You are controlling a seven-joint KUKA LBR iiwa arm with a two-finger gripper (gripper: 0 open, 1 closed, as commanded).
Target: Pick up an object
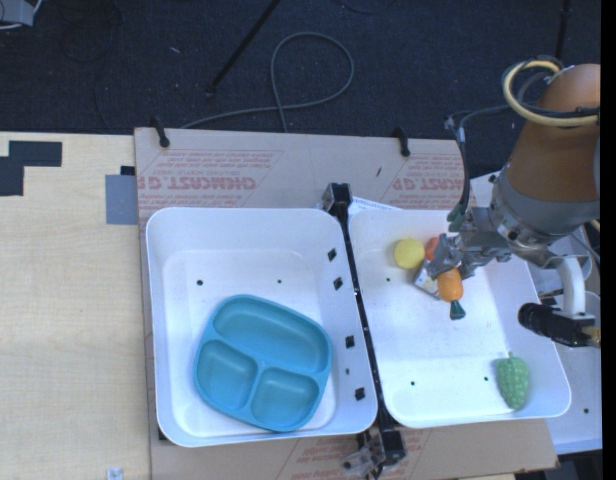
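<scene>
In the camera view, the end effector (446, 264) hung over the right bin (548, 408); whether it gripped anything could not be told. An orange carrot-like toy (450, 288) lay just at its six o'clock, a yellow ball (408, 253) at nine o'clock. A green toy (512, 381) sat near the bin's five o'clock corner. A blue divided tray (262, 361) lay in the left bin (178, 238).

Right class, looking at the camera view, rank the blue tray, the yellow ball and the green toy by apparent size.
1. blue tray, clearly largest.
2. green toy and yellow ball look alike in size; not ranking them.
</scene>
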